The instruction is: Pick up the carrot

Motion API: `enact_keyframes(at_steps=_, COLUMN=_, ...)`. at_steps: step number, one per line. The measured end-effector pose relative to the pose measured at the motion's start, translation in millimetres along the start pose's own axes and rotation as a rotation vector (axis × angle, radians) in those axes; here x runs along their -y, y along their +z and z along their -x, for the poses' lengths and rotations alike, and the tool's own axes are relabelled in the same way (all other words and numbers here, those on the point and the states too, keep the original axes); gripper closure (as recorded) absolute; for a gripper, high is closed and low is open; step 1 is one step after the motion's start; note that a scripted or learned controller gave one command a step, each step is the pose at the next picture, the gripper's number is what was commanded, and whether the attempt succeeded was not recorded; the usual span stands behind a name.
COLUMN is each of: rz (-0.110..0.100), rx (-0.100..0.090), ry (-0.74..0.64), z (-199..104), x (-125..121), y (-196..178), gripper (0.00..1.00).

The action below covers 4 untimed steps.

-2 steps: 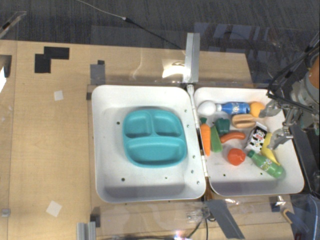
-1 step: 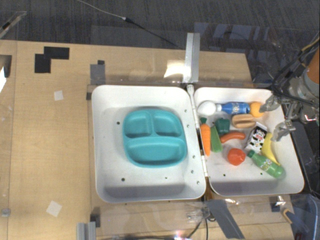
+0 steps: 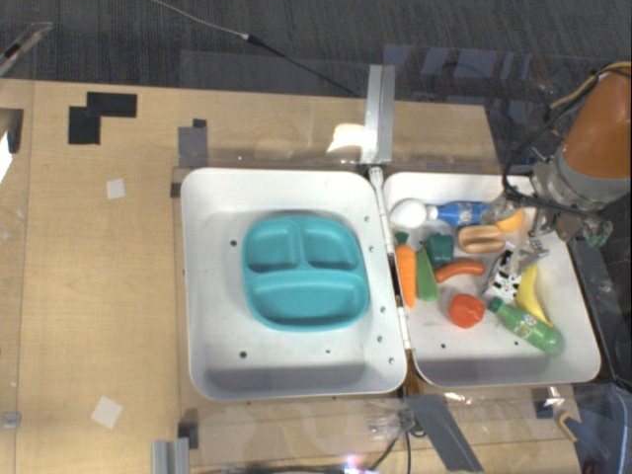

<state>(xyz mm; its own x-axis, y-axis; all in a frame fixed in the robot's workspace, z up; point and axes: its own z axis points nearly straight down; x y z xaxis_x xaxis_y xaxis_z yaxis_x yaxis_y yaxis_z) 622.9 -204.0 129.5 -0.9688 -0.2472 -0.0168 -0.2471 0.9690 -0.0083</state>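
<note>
Checking the right bin (image 3: 583, 363), I found the carrot (image 3: 406, 274) lying along its left wall, touching a green item (image 3: 426, 275). Gripper (image 3: 528, 243) hovered well apart; jaws' state I could not tell. Approach along the wall seemed best.

The arm (image 3: 595, 136) comes in from the right edge of the camera view, its orange band uppermost and the grey wrist below it. The wrist points down and to the left, and dark cables loop around it on the left side. The gripper (image 3: 521, 253) hangs low beneath the wrist, its tips too small and cluttered to tell how they stand.
</note>
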Motion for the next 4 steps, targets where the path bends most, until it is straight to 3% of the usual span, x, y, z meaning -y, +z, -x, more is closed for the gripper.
enact_keyframes(at_steps=1, rz=-0.002, rx=0.001, ry=0.237, z=10.5, x=-33.7, y=28.7, gripper=0.0)
enact_keyframes(at_steps=2, rz=-0.002, rx=0.005, ry=0.264, z=41.7, x=13.6, y=-111.7, gripper=0.0)
enact_keyframes(at_steps=3, rz=0.0, rx=0.004, ry=0.089, z=29.7, x=7.9, y=19.7, gripper=0.0)
enact_keyframes(at_steps=4, rz=0.003, rx=-0.011, ry=0.037, z=45.8, x=14.8, y=36.2, gripper=0.0)
